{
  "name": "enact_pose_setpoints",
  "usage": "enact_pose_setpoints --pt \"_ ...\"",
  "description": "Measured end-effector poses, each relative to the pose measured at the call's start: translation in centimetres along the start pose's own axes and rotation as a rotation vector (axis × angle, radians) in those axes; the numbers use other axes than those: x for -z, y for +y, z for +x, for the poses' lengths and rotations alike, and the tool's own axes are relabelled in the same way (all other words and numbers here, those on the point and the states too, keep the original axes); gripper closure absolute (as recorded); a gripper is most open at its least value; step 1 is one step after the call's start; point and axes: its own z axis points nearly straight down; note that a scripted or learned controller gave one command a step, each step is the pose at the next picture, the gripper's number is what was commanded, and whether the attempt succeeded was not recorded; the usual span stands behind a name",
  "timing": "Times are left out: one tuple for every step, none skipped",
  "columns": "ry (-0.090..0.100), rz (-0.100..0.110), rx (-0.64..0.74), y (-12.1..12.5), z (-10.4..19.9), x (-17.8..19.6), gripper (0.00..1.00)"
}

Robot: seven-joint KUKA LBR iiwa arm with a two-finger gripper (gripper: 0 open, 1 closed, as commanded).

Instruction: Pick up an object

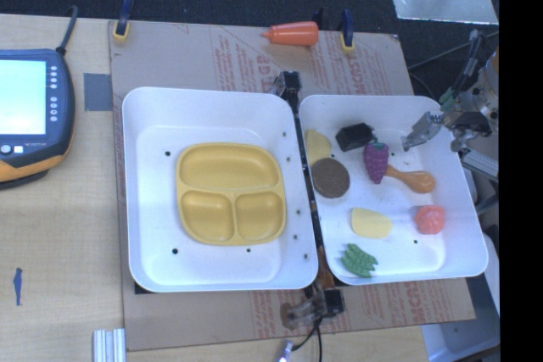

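Note:
The right bin holds several small toys: a black block, purple grapes, a tan drumstick-shaped piece, a brown disc, a pale yellow piece, a yellow wedge, a red piece and a green leafy piece. My gripper hangs over the bin's upper right corner, right of the black block and above the drumstick piece. Its fingers stand apart with nothing between them.
The left bin holds a yellow divided plate. An orange carrot toy lies on the cardboard beyond the bins. A control pendant sits at the far left of the bench.

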Motion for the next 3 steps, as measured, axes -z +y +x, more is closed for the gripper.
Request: enact_pose_setpoints --pt "0.000 0.003 0.001 4.3 2.5 -8.4 0.00" --pt "-0.001 -0.002 0.001 4.0 5.5 -15.2 0.00" --pt "-0.002 0.001 0.003 4.0 5.4 -14.3 1.00"
